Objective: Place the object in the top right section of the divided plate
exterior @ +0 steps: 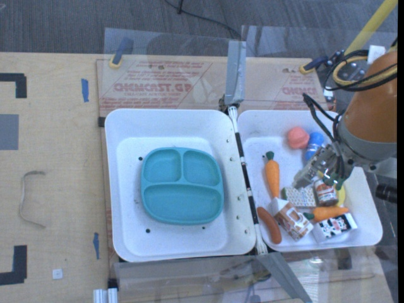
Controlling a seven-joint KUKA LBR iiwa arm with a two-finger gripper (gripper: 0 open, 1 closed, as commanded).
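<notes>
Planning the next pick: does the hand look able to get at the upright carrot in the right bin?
Probably yes. The hand hovers in the same bin, just right of the carrot, which lies uncovered with bare bin floor beside it.

Looking like a robotics lab: taped wooden bench (50,137) bearing two white bins (120,169), cables (353,65) trailing, grey carpet (76,5) showing beyond.
</notes>
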